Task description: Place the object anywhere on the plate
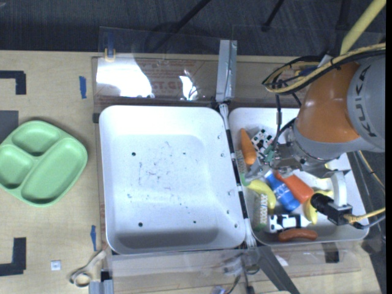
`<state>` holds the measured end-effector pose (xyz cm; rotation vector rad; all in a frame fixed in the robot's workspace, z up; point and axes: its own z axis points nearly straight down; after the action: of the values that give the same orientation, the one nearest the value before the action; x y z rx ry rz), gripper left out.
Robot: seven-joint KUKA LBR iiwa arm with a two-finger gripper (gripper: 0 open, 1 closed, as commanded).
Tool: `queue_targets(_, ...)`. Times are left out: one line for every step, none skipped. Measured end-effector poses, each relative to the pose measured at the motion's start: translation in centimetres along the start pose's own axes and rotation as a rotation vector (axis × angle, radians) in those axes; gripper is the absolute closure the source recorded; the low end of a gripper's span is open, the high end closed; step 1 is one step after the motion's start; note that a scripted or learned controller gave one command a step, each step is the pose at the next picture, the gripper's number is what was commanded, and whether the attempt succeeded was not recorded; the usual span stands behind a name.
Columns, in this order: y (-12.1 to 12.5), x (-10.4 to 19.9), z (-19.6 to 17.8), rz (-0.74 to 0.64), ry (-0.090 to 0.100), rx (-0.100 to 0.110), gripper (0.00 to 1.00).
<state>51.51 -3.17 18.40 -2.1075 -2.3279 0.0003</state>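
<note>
The green divided plate [41,162] lies on the wooden bench at the far left, outside both bins. My gripper [275,156] hangs low over the upper middle of the right bin [349,236], under the orange-banded wrist [327,106]. It sits among a pile of toy items: an orange carrot [247,147], a yellow banana [260,188], a blue can [283,194] and an orange piece [299,188]. The wrist hides much of the gripper, and no item can be made out in its grasp.
The left white bin [165,176] lies between the plate and the right bin. A red sausage [297,235], a black-and-white piece [282,222] and a dotted cube [264,138] also lie in the right bin. Cables loop above the arm.
</note>
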Motion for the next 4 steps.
queue_targets(0.0,0.0,0.0,0.0,0.0,0.0,0.0)
queue_targets(0.0,0.0,0.0,0.0,0.0,0.0,0.0)
queue_targets(0.0,0.0,0.0,0.0,0.0,0.0,0.0)
queue_targets(-1.3,0.1,-3.7,-0.029,-0.001,-0.002,0.0)
